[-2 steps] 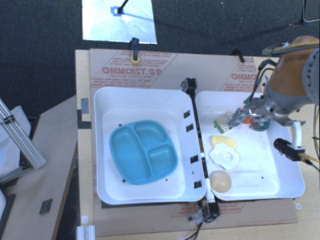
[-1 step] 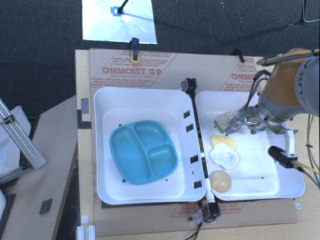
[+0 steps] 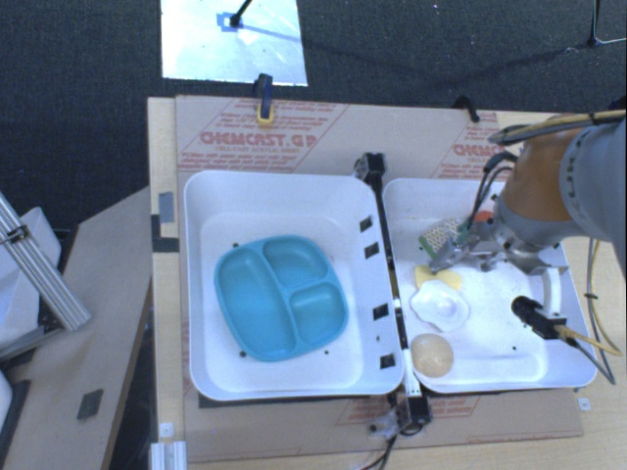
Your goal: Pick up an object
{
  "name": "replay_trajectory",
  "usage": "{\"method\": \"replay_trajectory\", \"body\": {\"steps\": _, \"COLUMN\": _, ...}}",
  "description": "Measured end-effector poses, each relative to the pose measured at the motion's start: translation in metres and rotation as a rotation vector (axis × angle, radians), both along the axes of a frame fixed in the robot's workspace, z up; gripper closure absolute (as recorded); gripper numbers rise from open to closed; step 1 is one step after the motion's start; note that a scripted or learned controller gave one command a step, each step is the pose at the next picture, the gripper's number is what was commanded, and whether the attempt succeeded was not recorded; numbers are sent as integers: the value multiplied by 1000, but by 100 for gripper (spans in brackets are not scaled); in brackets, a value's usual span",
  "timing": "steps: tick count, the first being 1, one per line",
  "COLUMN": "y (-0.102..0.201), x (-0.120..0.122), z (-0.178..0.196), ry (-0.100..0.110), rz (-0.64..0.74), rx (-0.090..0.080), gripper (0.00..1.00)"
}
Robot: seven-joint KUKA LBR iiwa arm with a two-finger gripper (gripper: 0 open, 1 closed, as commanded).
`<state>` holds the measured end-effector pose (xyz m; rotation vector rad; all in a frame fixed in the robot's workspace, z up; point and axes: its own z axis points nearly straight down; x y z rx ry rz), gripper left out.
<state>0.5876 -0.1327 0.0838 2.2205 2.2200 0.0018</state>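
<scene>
A: Progress looks early. The hand [image 3: 453,253] sits low in the right bin [image 3: 490,365]; whether it is open or closed cannot be told.

B: And the objects?

A: Just below the hand lie a yellow wedge [image 3: 438,279], a glossy white fried-egg shape [image 3: 440,305] and a rounded tan lump [image 3: 432,354]. Nothing appears lifted.

B: A smooth blue divided plate [image 3: 282,297] lies well to its left.

Two white bins [image 3: 284,189], one blue tray [image 3: 282,297]

Robot lab, clamped bench [image 3: 294,125], white bins [image 3: 284,189]
</scene>
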Motion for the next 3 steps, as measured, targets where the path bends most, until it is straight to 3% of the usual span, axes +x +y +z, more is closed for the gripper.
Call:
{"method": "replay_trajectory", "body": {"steps": 1, "y": 0, "x": 1, "z": 13, "ry": -4, "rz": 0, "rx": -1, "gripper": 100}}
{"method": "replay_trajectory", "body": {"steps": 3, "y": -13, "x": 2, "z": 133, "ry": -6, "rz": 3, "rx": -2, "gripper": 100}}
